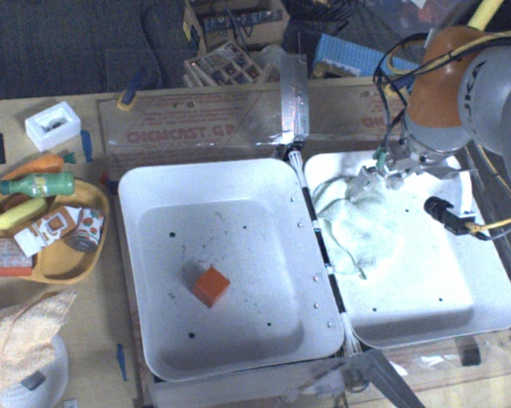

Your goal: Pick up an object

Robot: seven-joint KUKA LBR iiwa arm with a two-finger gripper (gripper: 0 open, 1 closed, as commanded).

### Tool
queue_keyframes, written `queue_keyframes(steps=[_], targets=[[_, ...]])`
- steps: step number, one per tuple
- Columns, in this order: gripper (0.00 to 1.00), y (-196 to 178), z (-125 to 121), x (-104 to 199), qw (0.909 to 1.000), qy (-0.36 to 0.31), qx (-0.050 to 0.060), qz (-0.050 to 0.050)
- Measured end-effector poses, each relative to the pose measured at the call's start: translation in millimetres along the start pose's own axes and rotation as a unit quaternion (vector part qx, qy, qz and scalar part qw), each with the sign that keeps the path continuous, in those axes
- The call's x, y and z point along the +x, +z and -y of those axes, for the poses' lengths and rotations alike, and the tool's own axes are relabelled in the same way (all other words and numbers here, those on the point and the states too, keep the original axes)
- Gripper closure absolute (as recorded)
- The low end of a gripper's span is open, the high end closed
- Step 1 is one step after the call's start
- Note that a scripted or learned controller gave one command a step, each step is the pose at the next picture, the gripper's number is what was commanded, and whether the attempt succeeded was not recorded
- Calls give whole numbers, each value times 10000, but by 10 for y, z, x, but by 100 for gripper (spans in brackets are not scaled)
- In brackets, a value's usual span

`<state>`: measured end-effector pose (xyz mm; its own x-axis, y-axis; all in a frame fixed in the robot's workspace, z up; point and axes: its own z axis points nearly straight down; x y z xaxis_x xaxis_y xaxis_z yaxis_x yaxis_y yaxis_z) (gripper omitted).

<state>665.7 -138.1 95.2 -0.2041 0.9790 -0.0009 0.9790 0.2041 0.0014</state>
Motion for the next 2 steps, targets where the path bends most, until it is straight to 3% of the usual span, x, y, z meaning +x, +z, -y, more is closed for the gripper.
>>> queue_keyframes(steps=[1,2], targets=[[100,-81,-3,-4,10000,5,1,-8],[0,-80,-2,-5,10000,5,3,-7]])
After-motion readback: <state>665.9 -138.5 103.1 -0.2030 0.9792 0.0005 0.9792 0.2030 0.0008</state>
